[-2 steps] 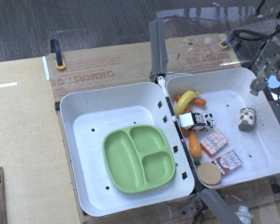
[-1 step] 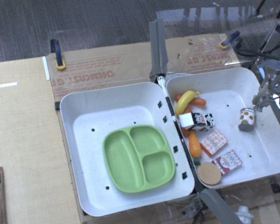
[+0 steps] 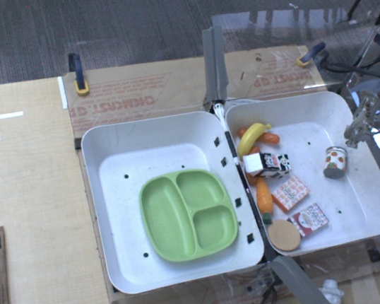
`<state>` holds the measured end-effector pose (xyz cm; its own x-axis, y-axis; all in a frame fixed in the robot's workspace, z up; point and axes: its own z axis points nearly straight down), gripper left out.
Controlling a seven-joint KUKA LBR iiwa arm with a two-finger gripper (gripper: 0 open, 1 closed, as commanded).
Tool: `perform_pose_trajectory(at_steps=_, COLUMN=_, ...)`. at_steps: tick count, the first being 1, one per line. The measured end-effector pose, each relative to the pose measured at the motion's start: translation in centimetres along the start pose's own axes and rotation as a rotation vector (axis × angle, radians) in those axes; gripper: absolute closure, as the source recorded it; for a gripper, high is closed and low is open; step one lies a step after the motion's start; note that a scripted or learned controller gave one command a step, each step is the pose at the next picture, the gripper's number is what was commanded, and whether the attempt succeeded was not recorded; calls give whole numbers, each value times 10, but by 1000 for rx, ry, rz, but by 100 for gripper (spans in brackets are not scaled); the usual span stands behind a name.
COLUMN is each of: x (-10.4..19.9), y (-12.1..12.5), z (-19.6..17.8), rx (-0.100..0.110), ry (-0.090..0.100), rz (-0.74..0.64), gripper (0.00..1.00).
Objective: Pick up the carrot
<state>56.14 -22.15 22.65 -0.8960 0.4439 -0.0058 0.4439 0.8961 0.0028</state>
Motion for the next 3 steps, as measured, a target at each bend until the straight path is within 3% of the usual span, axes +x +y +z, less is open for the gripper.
perform_pose_trajectory(at_steps=1, x=-1, y=0, z=-10, rx=-2, ry=-4, rz=4, gripper=100)
perform_pose_trajectory(at_steps=2, x=-20, y=19, z=-37, rx=3, ry=1, rz=260, gripper=100)
perform_pose_trajectory(at_steps=3, x=-75, y=38, z=10, rx=2, ry=1, rz=21, gripper=100)
